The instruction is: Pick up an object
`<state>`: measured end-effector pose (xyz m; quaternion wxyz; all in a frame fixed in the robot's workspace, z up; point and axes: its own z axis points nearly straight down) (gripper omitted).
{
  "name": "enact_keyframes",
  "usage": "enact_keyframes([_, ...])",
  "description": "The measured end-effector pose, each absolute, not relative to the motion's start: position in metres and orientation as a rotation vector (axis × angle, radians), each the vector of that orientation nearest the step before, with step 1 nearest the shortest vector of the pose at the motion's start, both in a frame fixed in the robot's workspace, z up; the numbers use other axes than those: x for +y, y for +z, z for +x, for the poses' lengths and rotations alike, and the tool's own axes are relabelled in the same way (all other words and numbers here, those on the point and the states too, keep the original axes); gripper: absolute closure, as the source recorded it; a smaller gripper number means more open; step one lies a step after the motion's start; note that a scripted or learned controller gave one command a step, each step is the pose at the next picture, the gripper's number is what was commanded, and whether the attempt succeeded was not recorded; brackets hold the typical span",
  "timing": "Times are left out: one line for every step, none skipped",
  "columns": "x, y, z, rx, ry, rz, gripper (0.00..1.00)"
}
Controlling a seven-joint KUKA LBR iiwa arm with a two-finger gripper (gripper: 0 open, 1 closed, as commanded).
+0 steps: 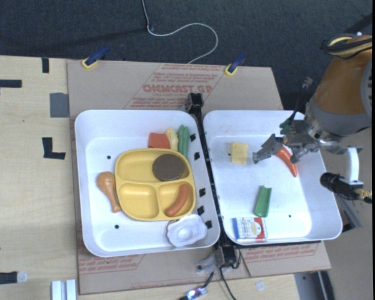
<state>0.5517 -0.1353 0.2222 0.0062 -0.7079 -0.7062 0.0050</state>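
The camera looks down at a slant on a tabletop [25, 186] that carries two shallow white bins side by side on a sheet of cardboard [175, 86].

The arm [344, 99], grey with an orange band, reaches in from the right over the right bin [300, 230]. Its claw [280, 149] hangs over the upper right part of that bin with its fingers spread apart, one dark finger [265, 150] pointing left toward the middle of the bin. An orange carrot-like piece [287, 160] sits right at the claw, slanting down to the right; it seems to lie against or just under the fingers, but I cannot tell whether it is pinched between them or merely beside them.

Just left of the claw's outstretched finger lies a small pale yellow block [239, 153], near it but not touching. Lower in the same bin a green piece [262, 201] lies tilted, well apart from the claw, and a small printed carton [249, 228] lies at the bin's front edge.

The left bin [87, 230] holds a yellow divided plate [132, 199] with a brown round patty [169, 166] and a sausage [179, 200] in its compartments. A drumstick [109, 189] lies just left of the plate, a white cup-like piece [186, 231] below it, and red, yellow and green pieces [172, 139] behind it.
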Motion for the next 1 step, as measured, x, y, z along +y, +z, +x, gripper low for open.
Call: enact_keyframes([-0.1351, 0.23, 0.5543, -2.221, 0.002, -2.219, 0.0])
